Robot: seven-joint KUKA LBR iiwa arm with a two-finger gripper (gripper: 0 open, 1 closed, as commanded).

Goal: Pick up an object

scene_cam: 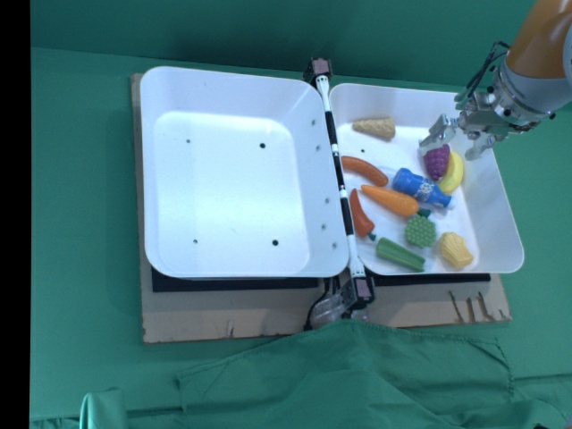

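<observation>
In the right bin (500,231), beneath the open, empty-fingered end effector (465,137), lie purple grapes (436,161), a banana (452,173), a blue can (418,187), carrots (390,200), corn (455,250) and a cucumber (399,254), beside the left bin (228,186).

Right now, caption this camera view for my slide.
Grey arm's claw hovers over purple toy grapes in the right white bin.

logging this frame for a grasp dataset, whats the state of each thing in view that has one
pincer: open, over the right bin's far end, holding nothing
purple grapes: lying in the right bin just below the pincer, not gripped
yellow banana: lying against the grapes
blue can: on its side
orange carrot: lying flat
green cucumber: lying flat
left bin: flat on the bench
right bin: flat, loaded with toy food
</observation>
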